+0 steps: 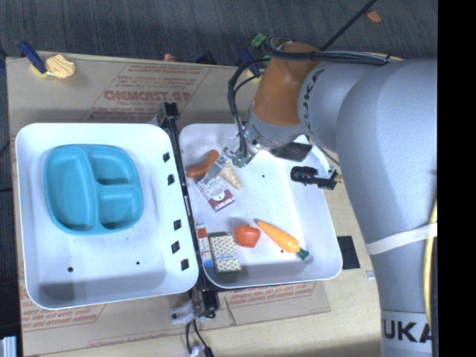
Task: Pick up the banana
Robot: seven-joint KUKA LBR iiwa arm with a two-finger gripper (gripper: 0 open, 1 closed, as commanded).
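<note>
**Arm** [372, 125]: grey, entered from the right. Its orange band [281, 88] is seen over the far rim of the right bin.

**Claw** [239, 155]: lowered into the far left part of the right bin [321, 222]. The tip is seen just above a pale tapered piece and beside the sausage. How far it is opened cannot be told, as the end is small and partly masked by the wrist. Nothing is seen to be held, and whether anything is touched cannot be told.

**Banana** [231, 178]: taken to be the pale yellowish tapered piece lying on the floor of the right bin, just below the claw tip. It is placed between the sausage and the small carton. The identification is uncertain at this size.

**Other contents of the right bin:**
- orange-brown sausage [202, 166], laid at a slant near the left wall
- small carton [216, 193], red and white, near the middle
- red rounded piece [248, 236], set touching or just beside the blunt end of the carrot
- carrot [280, 237], orange, with its green end pointed to the near right
- patterned box [224, 253], stood in the near left corner

**Left bin** [30, 199]: a blue divided tray [93, 187] is held in it.

**Bench** [134, 88]: covered in printed cardboard. A small yellow object [60, 67] is seen at its far left corner.
</note>
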